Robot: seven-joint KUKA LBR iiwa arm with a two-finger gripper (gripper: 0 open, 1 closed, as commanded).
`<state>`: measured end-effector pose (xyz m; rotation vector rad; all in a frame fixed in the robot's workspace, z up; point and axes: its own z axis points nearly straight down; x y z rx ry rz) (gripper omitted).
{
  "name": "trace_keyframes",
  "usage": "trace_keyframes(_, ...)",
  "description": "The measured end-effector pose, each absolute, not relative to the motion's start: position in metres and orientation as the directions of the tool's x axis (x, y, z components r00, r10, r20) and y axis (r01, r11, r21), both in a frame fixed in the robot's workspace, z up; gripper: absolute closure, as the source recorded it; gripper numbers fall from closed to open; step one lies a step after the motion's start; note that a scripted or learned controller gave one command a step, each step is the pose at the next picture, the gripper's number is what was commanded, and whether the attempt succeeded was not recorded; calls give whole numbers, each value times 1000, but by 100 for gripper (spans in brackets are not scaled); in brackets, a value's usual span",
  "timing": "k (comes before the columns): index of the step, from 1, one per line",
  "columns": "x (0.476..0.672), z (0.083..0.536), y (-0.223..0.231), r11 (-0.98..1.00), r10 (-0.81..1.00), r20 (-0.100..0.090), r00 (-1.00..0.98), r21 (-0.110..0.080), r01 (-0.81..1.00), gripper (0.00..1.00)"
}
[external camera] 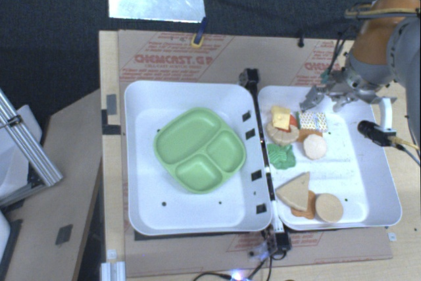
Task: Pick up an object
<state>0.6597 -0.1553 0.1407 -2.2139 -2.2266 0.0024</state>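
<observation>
The right bin holds several toy foods. A yellow block rests on a tan round piece, with a white patterned box beside it. In front of these lie a pale peach ball, a green leafy piece, a bread wedge and a round biscuit. My gripper hovers over the bin's far edge, just behind the patterned box. Its fingers are spread open with nothing between them.
The left bin contains a green divided plate. A black ridge with clips separates the two bins. A black cylindrical part juts over the right bin's right side. Cardboard lies beneath both bins.
</observation>
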Motion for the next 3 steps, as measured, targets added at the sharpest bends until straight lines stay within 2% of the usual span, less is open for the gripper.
trace_keyframes(1,662,93,-156,7,1000,-4,-7,8,1000,0)
trace_keyframes(2,663,105,-155,9,1000,-3,-9,9,1000,100)
trace_keyframes(3,662,165,-147,6,1000,-1,-6,7,1000,100)
